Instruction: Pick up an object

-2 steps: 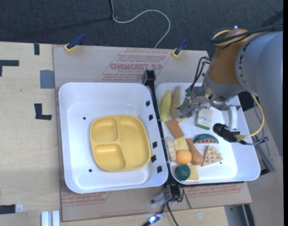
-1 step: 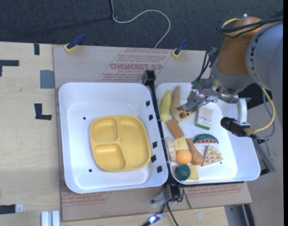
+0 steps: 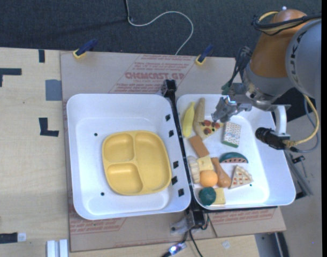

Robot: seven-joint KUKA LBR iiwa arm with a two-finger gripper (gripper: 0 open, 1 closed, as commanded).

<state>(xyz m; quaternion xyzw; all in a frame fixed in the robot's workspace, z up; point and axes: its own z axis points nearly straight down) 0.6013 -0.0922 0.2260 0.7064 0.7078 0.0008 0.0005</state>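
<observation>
Nothing is yet lifted: the grey two-finger gripper (image 3: 223,111) is poised over toy food in the right white bin (image 3: 275,189); finger state cannot be told.

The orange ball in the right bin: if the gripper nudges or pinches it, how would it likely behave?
The orange ball looks round and smooth, so it would probably roll when nudged, though the pieces packed against it, such as the dark green ball, may check that. It may squirt from a two-finger pinch unless gripped across its middle. It seems a toy, likely light.
</observation>
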